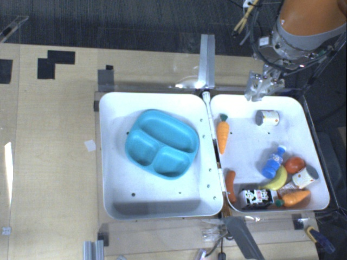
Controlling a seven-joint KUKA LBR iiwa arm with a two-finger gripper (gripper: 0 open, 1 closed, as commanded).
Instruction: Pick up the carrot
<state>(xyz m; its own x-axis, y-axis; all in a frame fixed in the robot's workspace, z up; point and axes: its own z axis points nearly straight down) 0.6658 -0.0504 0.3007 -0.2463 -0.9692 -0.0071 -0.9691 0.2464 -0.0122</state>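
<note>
carrot (pixel 222 134) by right bin's (pixel 303 118) left wall looks light, rigid, slick plastic; i'd pinch mid-body across its width; gripper (pixel 262 86) above the far rim, grip state i can't tell.

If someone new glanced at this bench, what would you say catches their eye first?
Probably the bright blue three-compartment plastic plate, lying alone in the left white bin. Next, the orange toy carrot with a green top, lying by itself near the right white bin's left wall, apart from the colourful cluster of toy food at that bin's near right corner. The grey two-finger gripper hangs over its far edge.
</note>
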